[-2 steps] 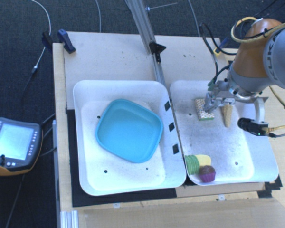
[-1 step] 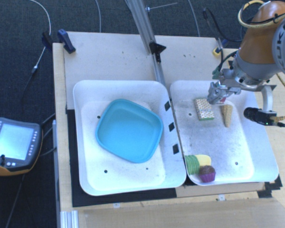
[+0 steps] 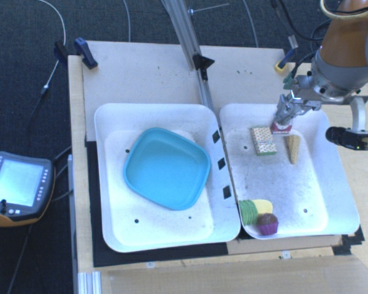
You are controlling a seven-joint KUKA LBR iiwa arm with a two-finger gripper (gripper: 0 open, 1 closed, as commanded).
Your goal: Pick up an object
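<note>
My gripper hangs over the far edge of the right bin, pointing down. A small red object lies right under its tip; whether it is held cannot be made out. Just left of it lies a checkered tan block with a green edge. A tan cone lies to the right of that block. At the bin's near left corner sit a yellow and green piece and a purple cupcake.
The left bin holds a square light blue plate. A metal pole slants down to the divider between the bins. A black camera part sticks out by the right bin's far right rim.
</note>
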